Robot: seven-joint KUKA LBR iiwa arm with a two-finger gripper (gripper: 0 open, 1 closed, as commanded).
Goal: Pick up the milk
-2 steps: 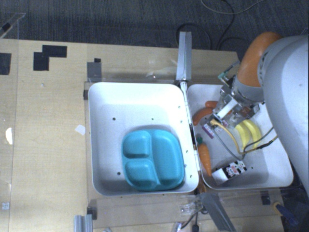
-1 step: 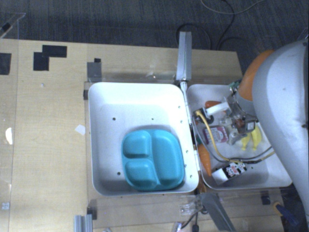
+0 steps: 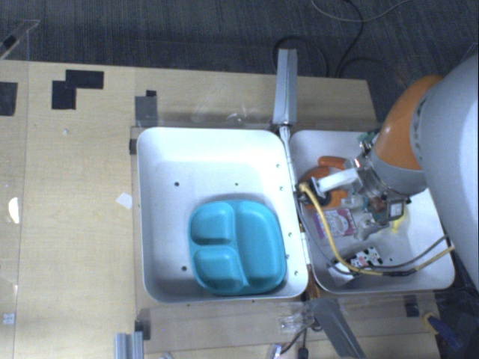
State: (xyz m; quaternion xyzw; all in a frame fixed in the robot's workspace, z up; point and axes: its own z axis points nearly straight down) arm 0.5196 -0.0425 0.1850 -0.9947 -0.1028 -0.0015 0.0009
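Note:
My gripper point(image 3: 365, 214) hangs low over the middle of the right bin point(image 3: 434, 274), under the grey wrist and its orange band. A small white carton with black patches point(image 3: 367, 258), which looks like the milk, lies near the bin's front edge, just in front of the gripper and apart from it. A pink and white packet point(image 3: 338, 222) lies flat to the gripper's left, partly hidden by a yellow cable. An orange object point(image 3: 331, 163) sits toward the back of the bin, partly covered by the wrist.
A blue divided tray point(image 3: 238, 247) lies in the front half of the left bin point(image 3: 153, 200). A metal post point(image 3: 286, 88) stands behind the wall between the two bins. The arm covers much of the right bin's right side.

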